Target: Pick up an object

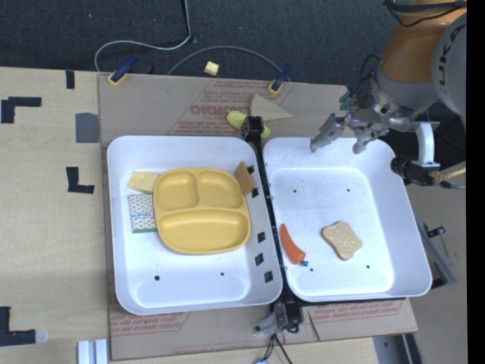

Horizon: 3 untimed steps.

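Observation:
My gripper (342, 139) hangs above the far rim of the right bin (394, 226), its two fingers spread open with nothing between them. Inside that bin, a tan slice of toy bread (342, 240) lies right of centre, and an orange carrot-like piece (292, 244) rests near the left wall. The left bin (125, 271) holds a yellow divided plate (201, 210), with a pale yellow wedge (142, 181) and a patterned packet (141, 211) beside its left edge and a brown chip (244, 177) at its upper right.
A black clamp strip (261, 203) runs between the two bins. A yellow item (238, 118) and a tan wedge (270, 108) lie on the cardboard behind the bins. Cables trail across the dark floor at the back.

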{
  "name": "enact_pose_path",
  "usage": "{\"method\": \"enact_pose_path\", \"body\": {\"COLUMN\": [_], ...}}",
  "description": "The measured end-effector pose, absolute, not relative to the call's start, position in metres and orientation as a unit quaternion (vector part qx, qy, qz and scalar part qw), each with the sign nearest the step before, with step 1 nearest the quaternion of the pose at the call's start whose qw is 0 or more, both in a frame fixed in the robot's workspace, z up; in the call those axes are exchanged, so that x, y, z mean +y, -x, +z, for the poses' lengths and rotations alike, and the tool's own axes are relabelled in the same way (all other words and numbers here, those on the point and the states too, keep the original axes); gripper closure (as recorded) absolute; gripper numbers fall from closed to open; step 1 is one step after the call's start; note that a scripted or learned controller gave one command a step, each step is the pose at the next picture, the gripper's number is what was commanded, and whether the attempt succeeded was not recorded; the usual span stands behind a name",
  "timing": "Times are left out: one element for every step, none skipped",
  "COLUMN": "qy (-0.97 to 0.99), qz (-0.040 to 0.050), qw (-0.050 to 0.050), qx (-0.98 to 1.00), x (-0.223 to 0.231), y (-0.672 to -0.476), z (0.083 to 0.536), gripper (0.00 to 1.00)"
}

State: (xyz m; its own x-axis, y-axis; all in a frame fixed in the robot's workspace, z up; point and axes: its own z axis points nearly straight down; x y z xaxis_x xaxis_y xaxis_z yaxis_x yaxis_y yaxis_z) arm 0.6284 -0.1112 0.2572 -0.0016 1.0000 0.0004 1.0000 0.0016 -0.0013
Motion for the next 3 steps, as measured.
{"method": "enact_pose_path", "body": {"qy": [0.707,0.708,0.707], "qz": [0.0039,-0.0019,-0.0019], "qw": [0.004,-0.003,-0.005], "qx": [-0.707,-0.706,-0.707], "x": [-0.113,-0.206,-0.203], "y": [-0.603,-0.628,-0.561], "z": [0.084,0.087,0.089], "gripper": [0.00,0.00,0.00]}}
